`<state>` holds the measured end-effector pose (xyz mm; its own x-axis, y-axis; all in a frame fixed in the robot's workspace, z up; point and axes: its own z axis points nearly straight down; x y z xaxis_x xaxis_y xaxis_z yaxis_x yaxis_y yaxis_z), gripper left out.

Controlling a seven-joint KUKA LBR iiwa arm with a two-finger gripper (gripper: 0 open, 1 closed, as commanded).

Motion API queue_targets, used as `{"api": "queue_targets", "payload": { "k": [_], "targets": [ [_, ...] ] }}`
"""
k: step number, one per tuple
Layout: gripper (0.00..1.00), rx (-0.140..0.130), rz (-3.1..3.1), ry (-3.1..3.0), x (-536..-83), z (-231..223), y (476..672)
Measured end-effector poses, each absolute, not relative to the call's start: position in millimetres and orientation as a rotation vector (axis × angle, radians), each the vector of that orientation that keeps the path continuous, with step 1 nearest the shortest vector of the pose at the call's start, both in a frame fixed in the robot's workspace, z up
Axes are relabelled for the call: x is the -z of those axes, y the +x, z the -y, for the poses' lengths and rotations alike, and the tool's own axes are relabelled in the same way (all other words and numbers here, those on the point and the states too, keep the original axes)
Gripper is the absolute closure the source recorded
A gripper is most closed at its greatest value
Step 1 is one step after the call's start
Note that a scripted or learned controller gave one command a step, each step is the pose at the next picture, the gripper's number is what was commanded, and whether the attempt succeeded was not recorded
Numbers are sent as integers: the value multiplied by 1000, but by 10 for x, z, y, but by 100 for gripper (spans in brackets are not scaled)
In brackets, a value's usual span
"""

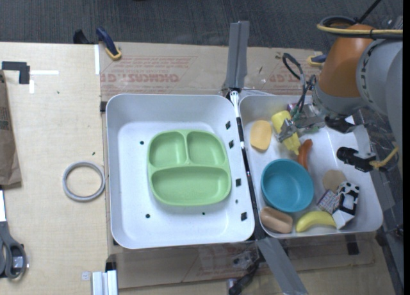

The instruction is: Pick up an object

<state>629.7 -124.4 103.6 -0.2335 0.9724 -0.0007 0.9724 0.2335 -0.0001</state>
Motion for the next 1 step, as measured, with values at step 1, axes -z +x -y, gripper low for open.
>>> {"api": "queue_targets", "payload": {
  "k": [1],
  "targets": [
    [100, 0, -2424, 1997, -1922, 646, 6581]
  ]
}}
